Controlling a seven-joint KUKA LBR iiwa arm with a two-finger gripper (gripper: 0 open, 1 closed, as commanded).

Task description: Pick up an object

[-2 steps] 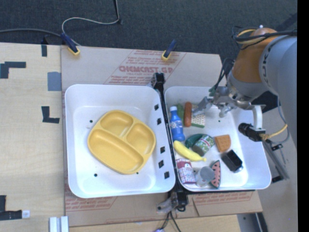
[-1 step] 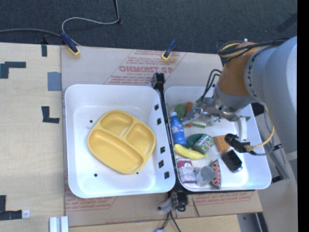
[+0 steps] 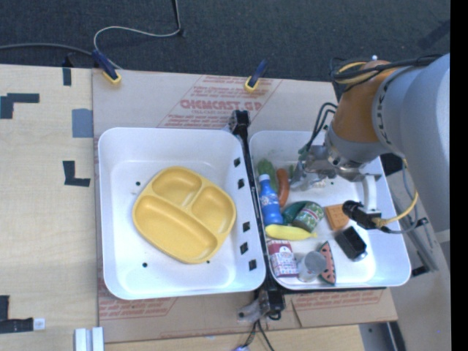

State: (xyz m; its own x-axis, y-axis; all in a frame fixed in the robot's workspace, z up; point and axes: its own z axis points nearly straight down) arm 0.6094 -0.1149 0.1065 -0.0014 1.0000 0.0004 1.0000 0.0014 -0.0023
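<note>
My gripper [image 3: 300, 175] hangs low over the upper middle of the right bin [image 3: 395, 265], with the grey arm and its orange band reaching in from the right. Just left of it lie an orange carrot-like piece [image 3: 282, 186] and a green vegetable [image 3: 265, 170]. A blue bottle [image 3: 270, 203] lies along the bin's left wall. A green can [image 3: 306, 215] sits just below the gripper, with a yellow banana [image 3: 289, 232] under it. I see nothing lifted by the gripper.
A red can [image 3: 281, 258], a grey piece [image 3: 313, 263], a watermelon slice [image 3: 328, 262], an orange block [image 3: 336, 216] and a black block [image 3: 352, 243] lie in the right bin's lower half. The left bin [image 3: 117, 196] holds a yellow divided plate [image 3: 184, 213].
</note>
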